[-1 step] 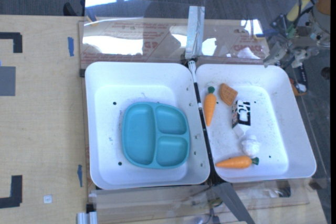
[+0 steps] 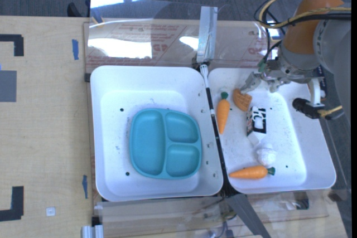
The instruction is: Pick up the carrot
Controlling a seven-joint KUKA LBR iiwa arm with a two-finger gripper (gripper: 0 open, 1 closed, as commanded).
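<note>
Your gripper point(image 2: 262, 79) hangs at the right bin's point(image 2: 312, 167) twelve o'clock; you can't tell its fingers' spread. Carrots point(image 2: 222, 112) lie at nine and six point(image 2: 252, 172).

Bench point(image 2: 39, 120) with two bins
Left bin point(image 2: 106, 86) and right bin point(image 2: 318, 167) sit side by side, touching.
</note>
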